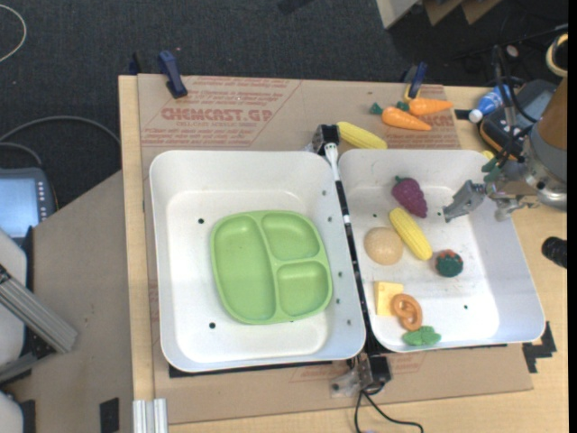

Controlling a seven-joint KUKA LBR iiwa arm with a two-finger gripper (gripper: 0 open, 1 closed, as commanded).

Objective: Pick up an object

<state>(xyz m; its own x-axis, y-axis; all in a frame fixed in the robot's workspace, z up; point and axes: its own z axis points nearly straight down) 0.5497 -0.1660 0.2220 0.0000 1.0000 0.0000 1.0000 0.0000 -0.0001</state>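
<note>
the gripper [462, 201] hung over the right bin [505, 278], near its upper right part, and whether it was open or closed could not be told. it held nothing that could be seen. in that bin lay purple grapes [409, 194], a corn cob [410, 233], a beige egg [383, 245], a strawberry-like piece [448, 262] (dark green and red), cheese [389, 295] and a pretzel [407, 310]. the left bin [180, 242] held a green divided tray [270, 265].

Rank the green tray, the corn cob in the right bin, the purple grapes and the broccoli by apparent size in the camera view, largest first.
1. green tray
2. corn cob
3. purple grapes
4. broccoli

The corn and grapes look close; the corn is longer, the grapes wider, so that pair is uncertain.
</note>
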